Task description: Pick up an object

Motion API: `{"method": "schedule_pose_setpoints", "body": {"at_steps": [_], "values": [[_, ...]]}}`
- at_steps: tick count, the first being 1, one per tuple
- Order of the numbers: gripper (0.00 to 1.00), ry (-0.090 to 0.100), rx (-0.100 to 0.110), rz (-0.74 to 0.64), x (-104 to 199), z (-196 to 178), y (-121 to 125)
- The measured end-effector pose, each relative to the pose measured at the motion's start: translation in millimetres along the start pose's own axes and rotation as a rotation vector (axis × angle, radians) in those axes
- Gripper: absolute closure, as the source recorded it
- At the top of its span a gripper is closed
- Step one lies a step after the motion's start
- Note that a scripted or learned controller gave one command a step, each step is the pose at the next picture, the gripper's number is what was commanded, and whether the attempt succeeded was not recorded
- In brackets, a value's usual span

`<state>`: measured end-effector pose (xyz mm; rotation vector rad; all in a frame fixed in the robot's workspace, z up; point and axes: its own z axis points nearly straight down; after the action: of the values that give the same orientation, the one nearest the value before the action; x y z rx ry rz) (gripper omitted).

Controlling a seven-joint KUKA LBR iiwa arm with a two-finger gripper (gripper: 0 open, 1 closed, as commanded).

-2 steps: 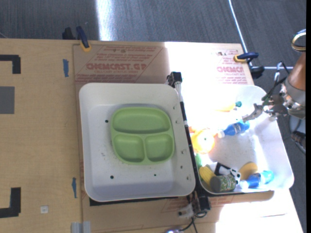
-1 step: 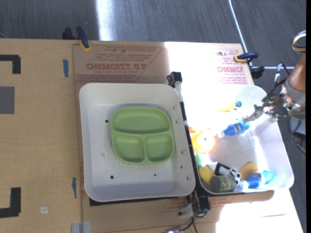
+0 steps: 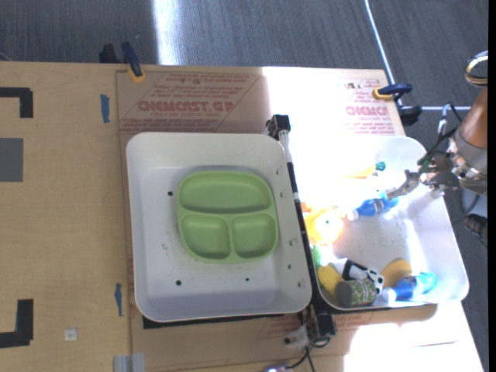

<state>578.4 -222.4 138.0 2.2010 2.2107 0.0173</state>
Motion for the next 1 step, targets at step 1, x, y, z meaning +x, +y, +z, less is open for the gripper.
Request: {"method": "schedule_pose_setpoints", "body": {"at_steps": [1], "values": [[0.00, -0.002, -0.004, 0.000, 0.5, 0.1, -0.7]]}}
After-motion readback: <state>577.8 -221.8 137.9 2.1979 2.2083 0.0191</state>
